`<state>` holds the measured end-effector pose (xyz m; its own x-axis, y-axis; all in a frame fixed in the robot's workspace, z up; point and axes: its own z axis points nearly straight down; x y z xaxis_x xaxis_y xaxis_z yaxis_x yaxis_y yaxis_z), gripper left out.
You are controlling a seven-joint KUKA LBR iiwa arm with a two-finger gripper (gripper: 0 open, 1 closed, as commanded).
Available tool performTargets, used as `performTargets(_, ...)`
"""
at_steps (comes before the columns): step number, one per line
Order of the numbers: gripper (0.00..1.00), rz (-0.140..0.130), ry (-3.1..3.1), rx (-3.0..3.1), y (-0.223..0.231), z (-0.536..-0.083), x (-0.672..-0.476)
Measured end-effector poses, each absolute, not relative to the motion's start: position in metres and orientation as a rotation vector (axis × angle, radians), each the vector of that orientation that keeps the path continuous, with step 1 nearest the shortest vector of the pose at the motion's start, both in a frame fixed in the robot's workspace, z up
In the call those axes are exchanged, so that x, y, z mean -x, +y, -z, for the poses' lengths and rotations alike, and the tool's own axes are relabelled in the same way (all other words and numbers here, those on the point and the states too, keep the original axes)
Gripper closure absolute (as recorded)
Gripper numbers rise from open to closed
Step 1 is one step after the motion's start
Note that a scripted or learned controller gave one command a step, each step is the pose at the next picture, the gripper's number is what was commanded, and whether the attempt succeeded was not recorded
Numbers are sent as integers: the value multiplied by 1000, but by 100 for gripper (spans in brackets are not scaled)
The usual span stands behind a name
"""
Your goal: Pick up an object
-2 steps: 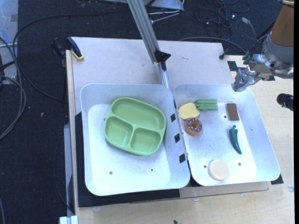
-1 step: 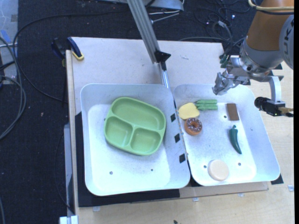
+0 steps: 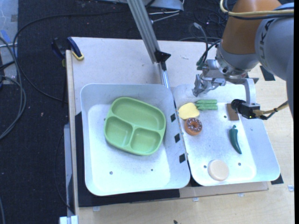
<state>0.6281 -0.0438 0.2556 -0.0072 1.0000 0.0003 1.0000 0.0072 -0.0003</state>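
1. Hand [image 3: 204, 88] hangs in the upper right of the frame, over the top edge of the right bin [image 3: 266, 146], at the end of the grey arm [image 3: 254, 29] with its orange band. How far it is open cannot be told from this slanted view, and nothing is seen held in it.
2. Just below the hand, toward the frame's lower right, lies the green bean pod [image 3: 206, 104]. It looks like the nearest thing to pick. Its long axis runs roughly left to right across the frame, almost level.
3. Touching or just beside the pod's left end sits the yellow piece [image 3: 188, 110], with the doughnut [image 3: 193, 126] just below that. A closing grip could catch either of these.
4. Farther off in the same bin are the dark green pepper [image 3: 235, 139], lying nearly top to bottom at right, and the pale round piece [image 3: 218, 170] near the bottom edge.
5. Left bin [image 3: 93, 171] carries the green divided tray [image 3: 135, 125], well apart from the hand.
6. My judgement: the coming move turns on a short drop onto the pod, with the grip set across its left-right length.
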Motion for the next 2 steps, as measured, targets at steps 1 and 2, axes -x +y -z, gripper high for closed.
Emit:
performTargets(1,100,0,-2229,2213,13,-240,-623)
performTargets(2,100,-1,-2229,2211,73,-231,-616)
